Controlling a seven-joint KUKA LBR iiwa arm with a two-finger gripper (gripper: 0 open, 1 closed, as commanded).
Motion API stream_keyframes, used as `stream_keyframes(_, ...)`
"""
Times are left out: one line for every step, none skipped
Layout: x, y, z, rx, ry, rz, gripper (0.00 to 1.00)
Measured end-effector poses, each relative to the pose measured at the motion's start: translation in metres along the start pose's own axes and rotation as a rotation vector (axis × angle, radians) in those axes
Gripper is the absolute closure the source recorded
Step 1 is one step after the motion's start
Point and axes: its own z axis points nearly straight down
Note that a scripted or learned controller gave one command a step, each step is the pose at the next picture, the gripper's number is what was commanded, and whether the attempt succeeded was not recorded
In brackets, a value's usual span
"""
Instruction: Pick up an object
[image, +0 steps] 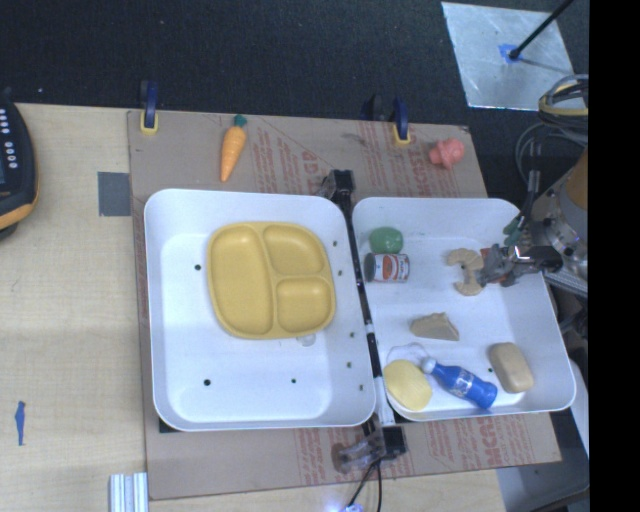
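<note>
Just at the hand (492, 268), a tan, curved piece (465, 271) lies in the right bin (450, 215), right of the small can (387, 267); whether the hand is spread or pinching, I cannot tell. Left of the can sits a yellow plate (270, 278).

You had the gripper (497, 266) low over the right bin (455, 218), at the right of the frame, just beside a tan, curved piece (464, 270). Left of it in that bin sat a green ball (386, 240) above a small can (387, 267) lying on its side. A tan wedge (435, 326) lay mid-bin. Along the lower edge were a yellow lemon-like object (407, 384), a blue bottle (461, 383) and a beige block (511, 366). The left bin (175, 360) held a yellow divided plate (270, 278). A carrot (232, 148) lay above it on the bench, and a pink object (447, 152) lay upper right.
</note>
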Motion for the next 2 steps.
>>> stream_keyframes(0.034,0.044,0.003,0.008,0.0,0.002,1.0)
stream_keyframes(0.103,0.04,0.024,0.016,0.002,-0.001,1.0)
